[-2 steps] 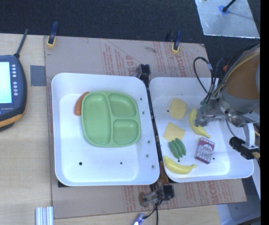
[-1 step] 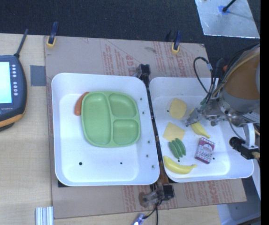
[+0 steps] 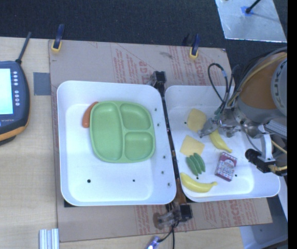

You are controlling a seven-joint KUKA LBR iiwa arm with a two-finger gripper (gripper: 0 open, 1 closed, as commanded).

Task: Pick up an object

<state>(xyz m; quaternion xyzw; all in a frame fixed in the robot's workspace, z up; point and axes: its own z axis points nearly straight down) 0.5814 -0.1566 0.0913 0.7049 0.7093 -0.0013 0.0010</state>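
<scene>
Right white bin: gripper low beside small yellow banana
Fingers: spread cannot be told

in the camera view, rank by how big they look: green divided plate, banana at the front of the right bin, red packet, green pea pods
1. green divided plate, largest by far
2. banana at the front of the right bin
3. red packet and green pea pods: these look much alike in size, so I would not rank one over the other.

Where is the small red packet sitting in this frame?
The red packet lies in the right bin, toward its near right part, just right of the green pods and above the banana at the bin's front edge.
</scene>
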